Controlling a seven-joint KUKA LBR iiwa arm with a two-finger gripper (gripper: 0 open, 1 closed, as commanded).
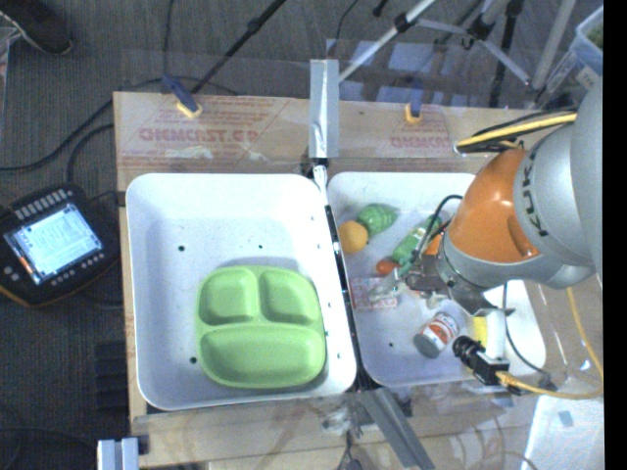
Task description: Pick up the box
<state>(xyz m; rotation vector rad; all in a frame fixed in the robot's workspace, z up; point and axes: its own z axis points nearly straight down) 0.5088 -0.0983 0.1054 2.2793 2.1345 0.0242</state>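
Claw (423, 280): you cannot tell its state. Your grey arm (549, 204) reaches from the right, wrist down in the right white bin (392, 360), just beside the flat clear-wrapped box (372, 295).

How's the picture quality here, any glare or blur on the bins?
Camera view: even, soft lighting; left bin white but not blown out, green tray casting a faint shadow; small items under the arm in the right bin look soft and hard to identify.
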